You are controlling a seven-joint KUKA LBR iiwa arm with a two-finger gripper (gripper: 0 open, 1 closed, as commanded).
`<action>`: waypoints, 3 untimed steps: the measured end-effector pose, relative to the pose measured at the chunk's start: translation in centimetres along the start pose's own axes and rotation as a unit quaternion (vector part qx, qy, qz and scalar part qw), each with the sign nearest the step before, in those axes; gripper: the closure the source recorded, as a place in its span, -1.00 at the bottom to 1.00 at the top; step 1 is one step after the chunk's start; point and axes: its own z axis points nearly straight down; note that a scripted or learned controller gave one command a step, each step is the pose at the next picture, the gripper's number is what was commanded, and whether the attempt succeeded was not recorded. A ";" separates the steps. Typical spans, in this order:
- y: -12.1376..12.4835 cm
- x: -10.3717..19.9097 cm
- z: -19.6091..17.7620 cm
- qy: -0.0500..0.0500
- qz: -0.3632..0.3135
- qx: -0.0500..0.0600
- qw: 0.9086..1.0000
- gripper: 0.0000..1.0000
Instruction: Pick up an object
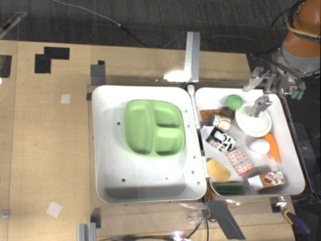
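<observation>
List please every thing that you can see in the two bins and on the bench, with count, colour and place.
left bin: 1, white, left half of bench
divided tray: 1, green, middle of left bin
right bin: 1, white, beside the left bin
ball: 1, green, top of right bin
bowl: 1, white, upper right bin, under the end effector
carrot: 1, orange, right side of right bin
egg-like object: 1, white, just left of the carrot
small carton: 1, red and white, lower right corner
cucumber-like object: 1, dark green, bottom edge
arm: 1, grey with orange band, upper right
end effector: 1, grey, above the bowl
</observation>
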 end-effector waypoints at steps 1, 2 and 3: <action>-4.4 1.3 11.2 -0.003 -0.067 0.001 0.998 -1.00; -5.5 10.1 13.9 -0.007 0.001 0.001 1.000 -1.00; -5.6 12.8 13.8 -0.009 0.016 0.002 1.000 -1.00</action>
